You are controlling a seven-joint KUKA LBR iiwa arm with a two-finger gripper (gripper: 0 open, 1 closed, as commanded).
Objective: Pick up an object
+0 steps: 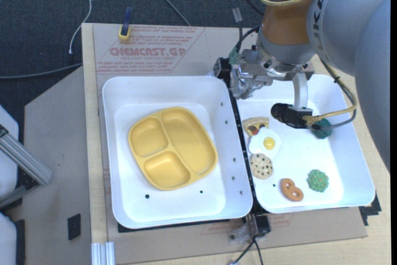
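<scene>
My gripper [243, 85] hangs over the far left corner of the right bin [347, 195], close to the wall between the two bins. Just in front of it lies a small pizza slice [254, 127]. Beside that are a fried egg [267, 143] and a chocolate-chip cookie [262, 166]. A brown pretzel [291, 189] and a green broccoli floret [318, 180] lie nearer the front edge. A small teal thing [322, 128] rests toward the right side. Nothing shows in the gripper.
The left bin [118, 96] holds a yellow divided plate [172, 147] at its middle. A cardboard sheet [149, 49] lies under both bins, with a blue and yellow clamp [126, 26] on its far edge. The grey arm [353, 22] overhangs the right bin's far side.
</scene>
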